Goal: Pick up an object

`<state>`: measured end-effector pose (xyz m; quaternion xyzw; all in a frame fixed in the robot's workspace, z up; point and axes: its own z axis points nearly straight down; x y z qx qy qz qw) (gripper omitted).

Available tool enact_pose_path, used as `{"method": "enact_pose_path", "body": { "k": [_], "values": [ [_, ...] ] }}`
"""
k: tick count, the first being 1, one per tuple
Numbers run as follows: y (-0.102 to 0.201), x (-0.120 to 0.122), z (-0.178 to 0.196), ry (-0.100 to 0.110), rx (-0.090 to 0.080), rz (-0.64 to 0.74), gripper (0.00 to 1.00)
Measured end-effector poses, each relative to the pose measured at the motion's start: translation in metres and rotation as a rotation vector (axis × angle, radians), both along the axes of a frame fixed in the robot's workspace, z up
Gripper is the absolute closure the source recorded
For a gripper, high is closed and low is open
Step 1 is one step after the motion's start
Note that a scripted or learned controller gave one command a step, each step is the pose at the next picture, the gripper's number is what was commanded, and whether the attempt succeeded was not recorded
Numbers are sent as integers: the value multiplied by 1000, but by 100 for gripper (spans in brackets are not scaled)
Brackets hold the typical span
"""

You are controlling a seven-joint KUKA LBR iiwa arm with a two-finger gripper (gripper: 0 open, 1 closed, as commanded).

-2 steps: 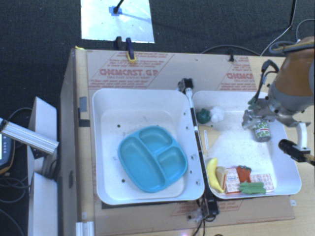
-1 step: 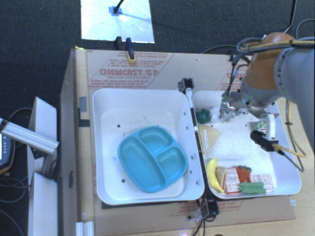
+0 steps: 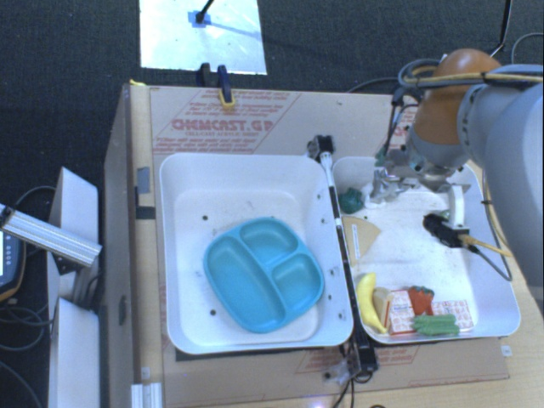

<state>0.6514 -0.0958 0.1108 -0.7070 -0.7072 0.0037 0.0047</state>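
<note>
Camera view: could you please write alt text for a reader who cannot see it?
A grey robot arm reaches from the right, its gripper low in the right bin near a small teal object. The left bin holds a blue divided plate.

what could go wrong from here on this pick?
1. The gripper is low in the right bin's far corner, beside the teal object and close to the divider wall; it may hit the wall.
2. The toys are clustered: banana, carton, green pod. A grasp there may jostle neighbours.
</note>
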Motion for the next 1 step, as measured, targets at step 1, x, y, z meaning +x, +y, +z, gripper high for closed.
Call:
{"method": "enact_pose_path", "body": {
  "k": [1],
  "values": [
    [-1,1,12,0,-1,2,100]
  ]
}}
